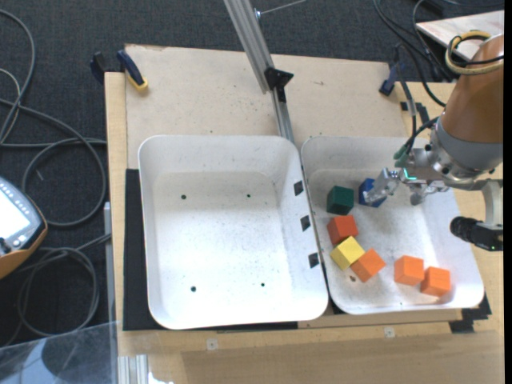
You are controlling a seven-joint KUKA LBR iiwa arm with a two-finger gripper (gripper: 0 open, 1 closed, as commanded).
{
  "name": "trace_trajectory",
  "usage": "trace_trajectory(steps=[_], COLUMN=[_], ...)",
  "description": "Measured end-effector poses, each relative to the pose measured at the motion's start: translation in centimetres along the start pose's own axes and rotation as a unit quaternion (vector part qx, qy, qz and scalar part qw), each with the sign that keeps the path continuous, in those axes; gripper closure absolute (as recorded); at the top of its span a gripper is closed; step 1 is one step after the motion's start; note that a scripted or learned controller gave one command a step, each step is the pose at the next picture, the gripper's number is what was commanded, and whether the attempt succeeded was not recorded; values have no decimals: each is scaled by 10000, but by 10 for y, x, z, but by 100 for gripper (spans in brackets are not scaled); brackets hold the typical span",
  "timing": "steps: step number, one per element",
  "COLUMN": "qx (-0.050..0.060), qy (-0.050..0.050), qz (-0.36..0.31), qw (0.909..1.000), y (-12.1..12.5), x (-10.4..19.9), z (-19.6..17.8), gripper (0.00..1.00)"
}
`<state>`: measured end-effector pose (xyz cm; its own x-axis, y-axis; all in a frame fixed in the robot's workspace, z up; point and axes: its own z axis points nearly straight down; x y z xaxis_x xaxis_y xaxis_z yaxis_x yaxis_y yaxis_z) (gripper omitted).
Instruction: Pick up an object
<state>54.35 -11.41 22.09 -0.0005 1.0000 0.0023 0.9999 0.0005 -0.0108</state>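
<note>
- We see the gripper point(390, 184) at centre-right of the frame, low in the right bin point(472, 294), touching a blue object point(370, 192); whether it grips, we cannot tell.
- Risk — the green cube point(341, 199) sits just beside; a nudge could shove it; the blue one may slip out.

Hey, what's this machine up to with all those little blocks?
A robot arm reaches in over the right bin, its job being to pick something up. Its gripper sits low beside a blue block, though I can't tell whether it has hold of it. A green block, a yellow block and four orange blocks lie nearby in that bin. The left bin sits alongside.
</note>
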Motion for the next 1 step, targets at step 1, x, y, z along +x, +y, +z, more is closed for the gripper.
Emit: trace_trajectory(steps=[1], qx=[-27], qy=[-5], qz=[-2], qw=[10000], y=[1], x=[0], z=[-2], gripper=[0])
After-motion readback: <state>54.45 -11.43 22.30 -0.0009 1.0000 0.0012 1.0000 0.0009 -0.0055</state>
